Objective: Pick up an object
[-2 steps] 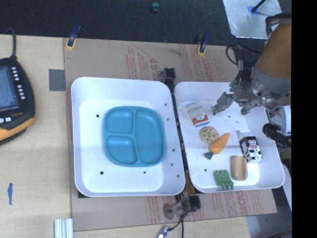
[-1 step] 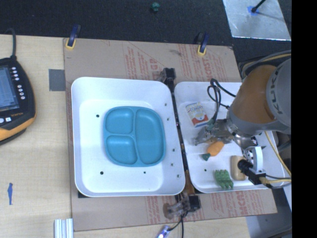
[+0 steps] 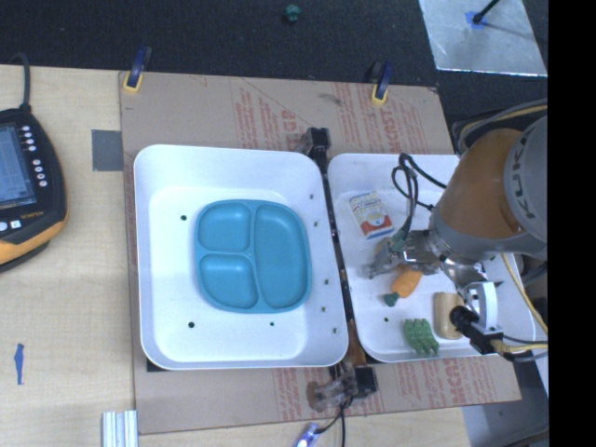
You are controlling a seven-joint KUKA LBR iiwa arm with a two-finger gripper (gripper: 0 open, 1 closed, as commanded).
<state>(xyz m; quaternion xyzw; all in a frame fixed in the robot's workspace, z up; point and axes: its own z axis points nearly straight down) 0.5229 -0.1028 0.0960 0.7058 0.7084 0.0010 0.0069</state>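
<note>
Carrot (image 3: 406, 282) in right bin (image 3: 372, 343), touching end effector (image 3: 399, 257) fingertips; finger state unclear.

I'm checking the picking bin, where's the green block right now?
The green block lies in the right bin, near its front edge, just below the orange carrot-like piece.

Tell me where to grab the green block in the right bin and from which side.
Grip the green block across its short sides, probably straight from above. It lies flat near the front of the right bin, with bare floor to its left. The pale object sits close on its right, so keep the fingers off that side.
</note>
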